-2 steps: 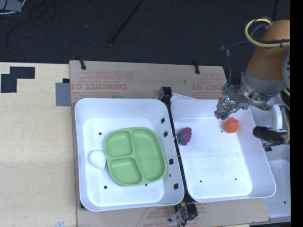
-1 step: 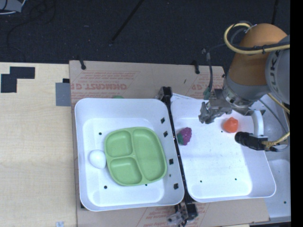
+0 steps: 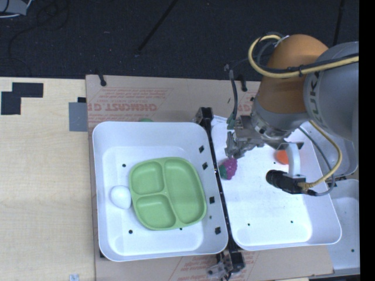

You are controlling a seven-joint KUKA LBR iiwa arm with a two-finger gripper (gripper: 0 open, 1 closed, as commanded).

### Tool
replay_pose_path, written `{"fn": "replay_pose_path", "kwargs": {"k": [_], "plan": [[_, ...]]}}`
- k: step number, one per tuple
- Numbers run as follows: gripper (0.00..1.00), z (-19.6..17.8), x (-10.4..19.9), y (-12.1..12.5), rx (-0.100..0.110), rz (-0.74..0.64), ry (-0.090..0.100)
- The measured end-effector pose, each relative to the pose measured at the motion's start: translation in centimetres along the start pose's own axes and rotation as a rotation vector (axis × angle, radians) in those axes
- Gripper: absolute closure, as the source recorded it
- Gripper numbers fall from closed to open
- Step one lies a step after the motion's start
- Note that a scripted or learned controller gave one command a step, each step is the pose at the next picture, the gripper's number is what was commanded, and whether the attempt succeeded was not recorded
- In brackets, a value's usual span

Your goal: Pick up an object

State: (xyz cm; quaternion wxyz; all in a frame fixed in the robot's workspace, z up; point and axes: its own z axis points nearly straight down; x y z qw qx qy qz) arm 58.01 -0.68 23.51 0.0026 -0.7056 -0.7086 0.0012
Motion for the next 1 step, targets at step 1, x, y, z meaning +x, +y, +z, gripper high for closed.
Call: {"fn": "replay_pose_path", "kwargs": {"k": [1], "plan": [[1.0, 0.59, 5.48, -0.78, 0.0, 0.0, 0.0]]}}
